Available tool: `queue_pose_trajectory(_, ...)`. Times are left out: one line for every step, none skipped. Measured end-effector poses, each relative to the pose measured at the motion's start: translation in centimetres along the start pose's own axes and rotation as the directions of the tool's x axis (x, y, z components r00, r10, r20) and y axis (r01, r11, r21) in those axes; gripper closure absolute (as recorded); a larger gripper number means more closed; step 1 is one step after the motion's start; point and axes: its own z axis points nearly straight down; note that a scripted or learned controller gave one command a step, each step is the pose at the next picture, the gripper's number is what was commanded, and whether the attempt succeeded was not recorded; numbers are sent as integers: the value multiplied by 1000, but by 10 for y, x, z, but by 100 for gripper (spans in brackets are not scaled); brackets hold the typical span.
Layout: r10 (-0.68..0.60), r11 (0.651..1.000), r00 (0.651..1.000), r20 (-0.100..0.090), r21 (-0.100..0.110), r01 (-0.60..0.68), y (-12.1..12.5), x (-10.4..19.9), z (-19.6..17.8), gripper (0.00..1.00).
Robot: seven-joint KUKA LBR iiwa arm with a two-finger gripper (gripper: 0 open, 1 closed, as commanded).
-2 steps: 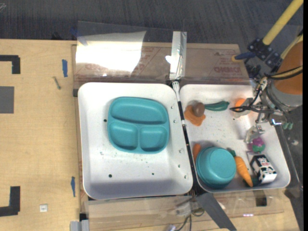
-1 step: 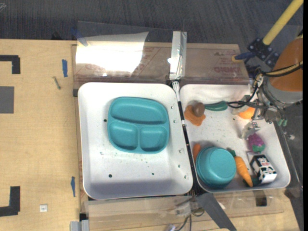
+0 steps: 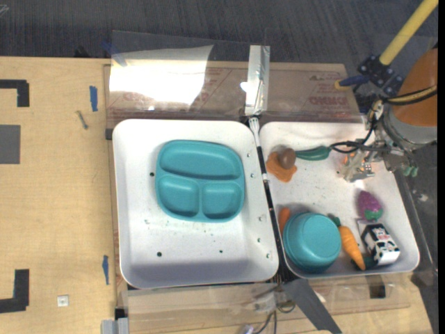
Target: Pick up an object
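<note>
My gripper (image 3: 357,167) hangs low over the back right part of the right bin (image 3: 409,223), with the grey arm and its orange band (image 3: 421,83) above it at the right edge. Just left of the gripper lies a teal-green stalk-shaped toy (image 3: 314,153). Further left, by the bin's left wall, sits a brown and orange toy (image 3: 281,163). A purple toy (image 3: 370,204) lies just in front of the gripper. Along the front of the bin are a teal bowl (image 3: 313,240), an orange carrot (image 3: 350,245) and a black and white toy car (image 3: 381,243).
The left bin (image 3: 132,242) holds a teal divided plate (image 3: 200,179). A clear plastic sheet (image 3: 161,81) and a metal strip (image 3: 257,78) lie behind the bins. A yellow rod (image 3: 411,24) slants at the top right.
</note>
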Motion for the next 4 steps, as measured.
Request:
queue_pose_trajectory(-116,993,993,-16,-7,116,12,-42,16,100)
queue_pose_trajectory(-165,986,986,-1,0,165,33,-49,-171,100)
queue_pose_trajectory(-214,977,976,-27,-16,214,68,-41,-38,100)
queue_pose_trajectory(-213,977,977,-16,-9,213,66,-44,-45,0)
